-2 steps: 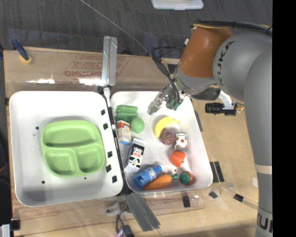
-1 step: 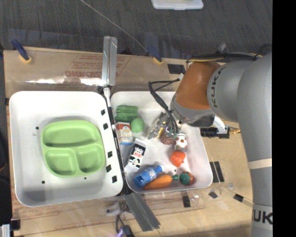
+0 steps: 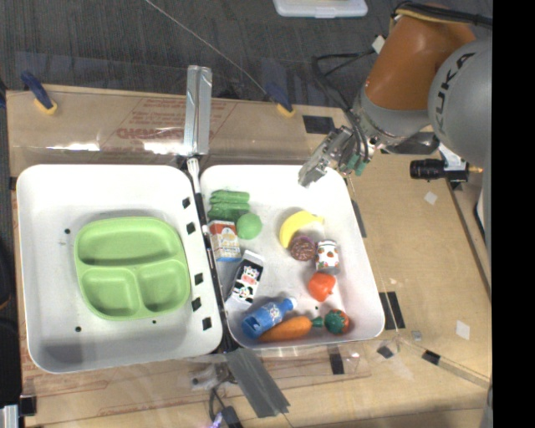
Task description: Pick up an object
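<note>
Carrot (image 3: 287,328) beside bottle (image 3: 267,316); end effector (image 3: 316,170) above bin rim (image 3: 351,196); finger state unclear

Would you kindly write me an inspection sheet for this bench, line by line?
Surface: tan bench bearing two white bins side by side.
Job's things: right bin holds a green pod bundle, green ball, yellow banana, small carton, black-and-white pack, blue bottle, carrot, a red tomato-like piece and other small items.
Clutter: left bin holds a green divided tray.
Grippers: hand hangs over the right bin's far rim, nothing seen between its fingers.
Cables: dark cables beyond the bench, near the arm.
Surroundings: dark floor; white lidded container at top.
</note>
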`<state>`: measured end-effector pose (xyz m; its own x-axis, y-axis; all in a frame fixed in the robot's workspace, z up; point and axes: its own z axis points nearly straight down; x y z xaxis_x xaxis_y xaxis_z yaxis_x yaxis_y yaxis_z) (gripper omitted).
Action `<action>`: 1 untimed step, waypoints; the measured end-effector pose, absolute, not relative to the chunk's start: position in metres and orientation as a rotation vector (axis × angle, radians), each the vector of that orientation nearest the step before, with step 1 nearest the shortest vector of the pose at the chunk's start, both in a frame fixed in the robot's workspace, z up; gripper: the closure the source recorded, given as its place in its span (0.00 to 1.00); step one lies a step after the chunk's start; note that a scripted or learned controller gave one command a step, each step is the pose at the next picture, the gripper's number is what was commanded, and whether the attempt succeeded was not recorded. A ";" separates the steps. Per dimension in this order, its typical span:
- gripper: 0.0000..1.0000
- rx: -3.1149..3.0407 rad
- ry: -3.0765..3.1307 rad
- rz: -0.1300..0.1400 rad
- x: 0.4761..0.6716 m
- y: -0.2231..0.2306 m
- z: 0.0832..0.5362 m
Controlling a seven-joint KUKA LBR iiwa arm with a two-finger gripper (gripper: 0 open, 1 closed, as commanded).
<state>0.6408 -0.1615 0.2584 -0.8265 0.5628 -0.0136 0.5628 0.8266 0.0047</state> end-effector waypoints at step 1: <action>1.00 -0.348 3.122 0.001 0.648 -0.209 0.189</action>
<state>0.6480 -0.2095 0.1894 -0.9754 -0.2203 0.0002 -0.2203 0.9754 0.0004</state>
